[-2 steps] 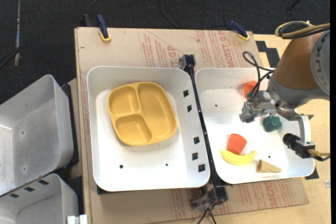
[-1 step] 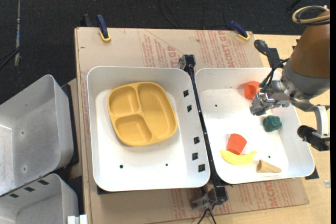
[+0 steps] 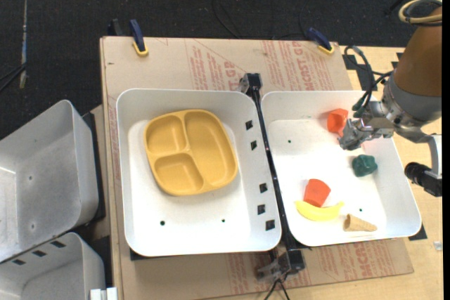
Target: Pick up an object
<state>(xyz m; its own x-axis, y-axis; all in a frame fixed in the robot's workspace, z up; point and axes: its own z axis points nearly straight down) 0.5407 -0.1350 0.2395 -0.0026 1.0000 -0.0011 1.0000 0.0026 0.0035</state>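
The right bin (image 3: 394,218) is seen to contain five small objects. An orange block (image 3: 337,120), angular and matte, is located in the upper part of that bin, just beside the gripper (image 3: 349,142). A dark green lump (image 3: 364,165), rounded and irregular, is placed just below the gripper. A red-orange wedge-like piece (image 3: 317,191) is positioned lower, touching a yellow banana (image 3: 318,211), whose curved long axis is laid roughly left to right across the frame. A tan cone (image 3: 359,223) is laid beside the banana, with its tip pointed toward the right.

The gripper is lowered over the bin floor between the orange block and the green lump. Whether its fingers are spread or pressed together cannot be told; nothing is seen between them.

The left bin (image 3: 133,221) is occupied by a yellow divided tray (image 3: 190,151), smooth, rounded at the corners and split into three compartments.
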